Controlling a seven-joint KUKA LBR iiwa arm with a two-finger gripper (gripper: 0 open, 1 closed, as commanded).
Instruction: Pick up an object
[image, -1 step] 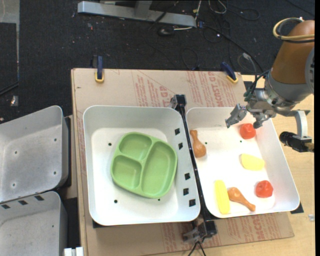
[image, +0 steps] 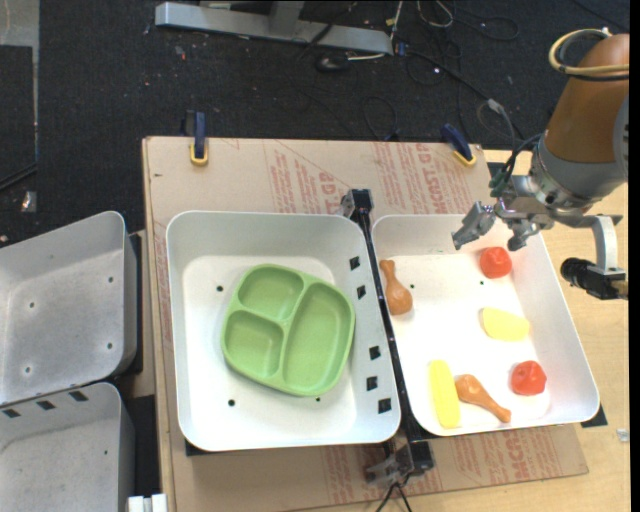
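The red tomato (image: 495, 263) sits near the top of the right bin (image: 575, 345), close to the far wall. It is the toy nearest to the gripper (image: 495, 233), which hangs just above it. The two fingers are spread apart, one on each side, and nothing is between them yet.

I think the step now is to go down and grab this tomato. To do it well, the gripper should come straight down so the tomato is in the middle of the two fingers. Then it should squeeze gently. The tomato is round and may roll or pop out if the fingers close off to one side.

The far wall of the bin is close behind the tomato, so a finger could bump it. The right wall is not far away either. There is more open room toward the front of the bin.

The other toys are well apart from the tomato. A yellow piece (image: 504, 324) lies below it, and a second red toy (image: 528, 378) is nearer the front. A yellow stick (image: 443, 393) and a brown drumstick (image: 481, 396) lie just beside each other at the front. Another drumstick (image: 396, 289) rests by the left wall.

The left bin (image: 200, 260) holds a green plate (image: 288, 329). Both bins sit on the desk (image: 280, 170).
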